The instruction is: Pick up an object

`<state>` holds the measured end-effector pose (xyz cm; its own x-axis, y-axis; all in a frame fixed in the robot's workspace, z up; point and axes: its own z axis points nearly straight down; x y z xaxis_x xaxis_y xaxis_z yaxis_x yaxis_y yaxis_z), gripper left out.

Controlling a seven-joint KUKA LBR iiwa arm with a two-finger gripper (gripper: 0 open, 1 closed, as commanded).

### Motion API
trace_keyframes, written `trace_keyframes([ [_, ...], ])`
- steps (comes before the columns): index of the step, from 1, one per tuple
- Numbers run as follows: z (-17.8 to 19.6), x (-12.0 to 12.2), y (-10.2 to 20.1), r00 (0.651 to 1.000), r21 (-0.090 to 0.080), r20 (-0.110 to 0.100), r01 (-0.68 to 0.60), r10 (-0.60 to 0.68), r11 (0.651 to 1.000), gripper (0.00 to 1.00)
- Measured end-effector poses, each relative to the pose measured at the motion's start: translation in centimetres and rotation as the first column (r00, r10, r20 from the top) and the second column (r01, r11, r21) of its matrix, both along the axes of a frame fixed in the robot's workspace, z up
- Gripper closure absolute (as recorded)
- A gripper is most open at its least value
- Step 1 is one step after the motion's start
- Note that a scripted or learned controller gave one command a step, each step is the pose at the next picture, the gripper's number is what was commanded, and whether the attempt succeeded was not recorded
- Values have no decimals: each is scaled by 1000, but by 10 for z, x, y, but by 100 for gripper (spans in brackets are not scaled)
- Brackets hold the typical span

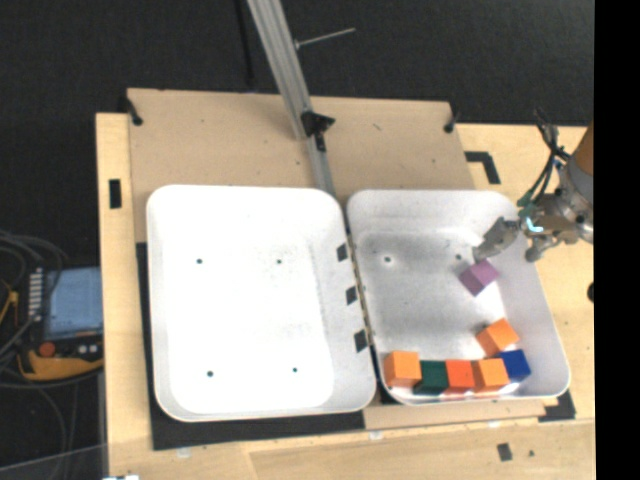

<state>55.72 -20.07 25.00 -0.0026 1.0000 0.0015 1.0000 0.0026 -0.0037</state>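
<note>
Camera view, looking down at a slant on a pale wooden bench carrying two shallow white bins side by side.

Nearest the viewer, along the lower wall of the right bin, a row of small blocks sits close together: an orange block on the left, then a dark green block, a second orange block, a third orange block and a blue block at the right end. Just behind the row's right end, a fourth orange block sits tilted, close to the blue one.

Farther back, near the middle right of that bin, a purple block lies by itself, turned at an angle and well apart from the row.

Just above and to the right of the purple block is the gripper, reaching in from the right over the bin's far right corner. Its fingers are spread apart, one grey finger angling down toward the purple block, and nothing is between them.

The left bin lies beside the right one, its floor showing a few small dark dots.

To the far left, off the bench, sit a blue-screened handheld unit and loose cables. At the far side, a grey metal pole rises from the bench's rear.
</note>
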Motion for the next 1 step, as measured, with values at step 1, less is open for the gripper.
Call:
trace_keyframes([
  [1,3,1,0,1000,-1,5,0,0,1000,0],
])
